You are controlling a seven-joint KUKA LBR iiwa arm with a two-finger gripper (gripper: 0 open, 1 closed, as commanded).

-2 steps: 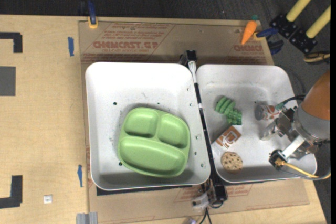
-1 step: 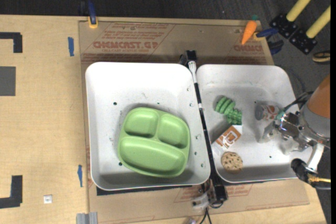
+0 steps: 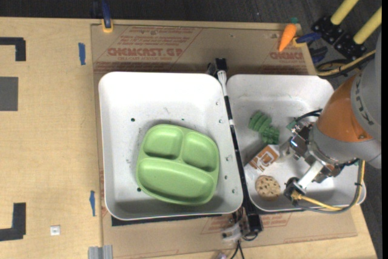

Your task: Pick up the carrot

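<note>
My bench point(image 3: 48, 130) carries two white bins. The left bin point(image 3: 121, 94) holds a green divided plate point(image 3: 179, 162). My arm point(image 3: 354, 118), grey with its orange band, hangs over the right bin point(image 3: 267, 91). Under it lie a green ridged toy point(image 3: 264, 125), a small orange and white box point(image 3: 265, 158) and a cookie point(image 3: 267, 186).

The carrot point(image 3: 287, 37) is not in either bin. It lies on the cardboard sheet beyond the right bin's far rim, near the far right corner, with its green top pointing away from the bins.

My gripper point(image 3: 297, 154) sits low in the right bin, just beside the box, well apart from the carrot. I cannot tell from this angle how it is set, since the wrist hides most of it.

To do this step well, I judge I should lift clear of the bin wall first, then travel over the far rim. I would then turn the wrist to close across the carrot's narrow width, near its thicker part, and descend straight, so the tapered body does not roll away.
</note>
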